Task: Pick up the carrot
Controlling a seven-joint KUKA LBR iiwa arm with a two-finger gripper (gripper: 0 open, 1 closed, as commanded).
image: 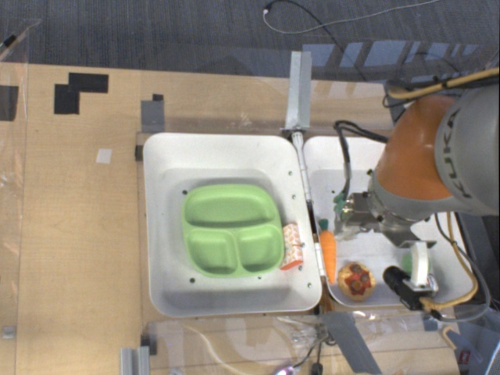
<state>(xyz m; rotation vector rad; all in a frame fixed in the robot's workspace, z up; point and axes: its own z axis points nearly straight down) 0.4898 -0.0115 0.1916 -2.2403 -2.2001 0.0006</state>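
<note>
The orange carrot lies lengthwise along the left wall of the right bin, near its front corner. My gripper hangs over the right bin, just above and slightly right of the carrot's top end. Nothing shows as held by it. The grey arm with its orange band covers much of the right bin's middle and back.
A round red-and-yellow food item sits right of the carrot at the bin's front. The left bin holds a green divided plate and a small red-and-white packet against its right wall.
</note>
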